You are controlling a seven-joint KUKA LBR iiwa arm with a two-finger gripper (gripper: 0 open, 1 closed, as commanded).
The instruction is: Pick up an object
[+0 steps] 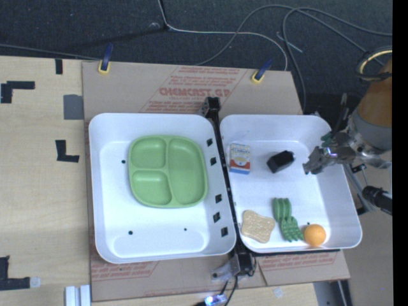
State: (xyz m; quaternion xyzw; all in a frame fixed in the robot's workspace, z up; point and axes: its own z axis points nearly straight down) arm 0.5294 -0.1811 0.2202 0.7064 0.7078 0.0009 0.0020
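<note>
Left bin point(102, 171): a green divided plate point(168, 171) lying flat in the middle, three compartments. Just right of that plate, across the black divider point(221, 171), the right bin point(268, 123). Nearest the plate, a small red, white and blue carton point(240, 158). Right of the plate and lower, toward the near wall, a tan slice of bread point(257, 225); beside it a green toy vegetable point(286, 219), then an orange ball point(314, 234) touching its tip. Farther right from the plate at carton height, a small black block point(280, 161), tilted. Beyond it, at the bin's far right wall, the gripper point(314, 164), near the block but apart from it, nothing seen between its tips; whether spread or closed, impossible to tell.
</note>
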